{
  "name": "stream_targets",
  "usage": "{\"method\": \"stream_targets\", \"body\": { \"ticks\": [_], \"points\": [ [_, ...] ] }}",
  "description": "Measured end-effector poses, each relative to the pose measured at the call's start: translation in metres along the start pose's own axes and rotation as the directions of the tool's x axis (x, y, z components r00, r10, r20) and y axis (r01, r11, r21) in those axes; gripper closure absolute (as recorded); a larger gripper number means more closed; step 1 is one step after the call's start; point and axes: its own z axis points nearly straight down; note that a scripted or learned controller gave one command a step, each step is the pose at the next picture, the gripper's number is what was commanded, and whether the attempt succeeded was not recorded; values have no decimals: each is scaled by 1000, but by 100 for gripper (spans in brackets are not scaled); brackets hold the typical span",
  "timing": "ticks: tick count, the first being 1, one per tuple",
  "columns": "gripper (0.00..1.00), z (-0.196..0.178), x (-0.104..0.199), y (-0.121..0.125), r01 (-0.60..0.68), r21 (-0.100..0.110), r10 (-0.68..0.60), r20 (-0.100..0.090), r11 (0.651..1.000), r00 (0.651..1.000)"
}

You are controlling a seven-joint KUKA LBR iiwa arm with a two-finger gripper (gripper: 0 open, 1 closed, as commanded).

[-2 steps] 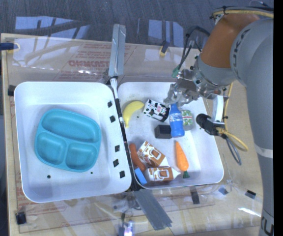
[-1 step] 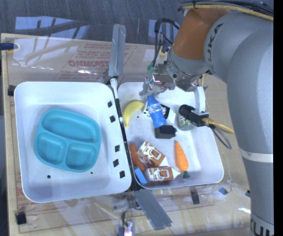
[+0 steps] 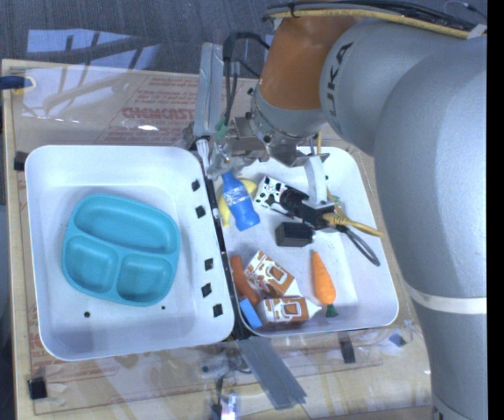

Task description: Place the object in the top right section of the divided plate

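Lying just below gripper (image 3: 220, 160): blue bottle (image 3: 239, 204).

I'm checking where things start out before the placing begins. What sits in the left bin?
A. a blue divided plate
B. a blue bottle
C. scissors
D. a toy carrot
A: the blue divided plate lies alone in the left bin, while the carrot and blue bottle lie in the right bin.

End effector (image 3: 226, 160) fingers masked by wrist; arm (image 3: 427, 147) cut off at right, hiding right bin's (image 3: 367, 309) corner.
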Motion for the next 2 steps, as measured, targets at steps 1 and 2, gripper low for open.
{"method": "stream_targets", "body": {
  "ticks": [1,2],
  "points": [
    [100,-9,0,0,3,4,-3,0,1000,1000],
    [100,-53,82,-30,171,-3,-171,2,985,985]
  ]
}}
